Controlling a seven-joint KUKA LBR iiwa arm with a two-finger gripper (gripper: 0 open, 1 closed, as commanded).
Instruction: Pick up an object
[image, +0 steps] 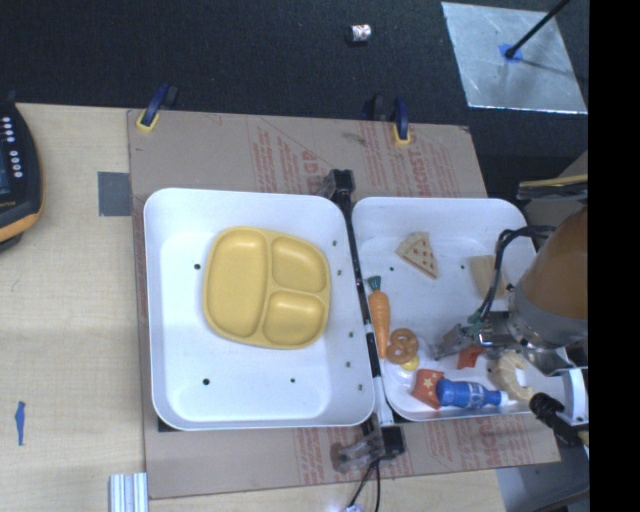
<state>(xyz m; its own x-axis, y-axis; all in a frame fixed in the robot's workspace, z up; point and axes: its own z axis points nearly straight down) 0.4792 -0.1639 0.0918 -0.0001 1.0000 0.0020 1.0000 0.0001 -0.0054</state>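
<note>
Here, the end effector (462, 340) is seen low in the right bin (450, 215), its fingers spread and nothing gripped between them. Just beside it, a red piece (470, 356) and a blue bottle (468, 396) are found. A carrot (380, 311) and pretzel (403, 346) lie nearby; a yellow tray (267, 287) occupies the left bin (170, 380).

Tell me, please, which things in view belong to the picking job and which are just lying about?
Part of the job, in the right bin:
gripper
carrot
pretzel
wedge-shaped cracker
blue bottle

Just lying about:
yellow divided plate in the left bin
blue clamps
handheld controller
</note>
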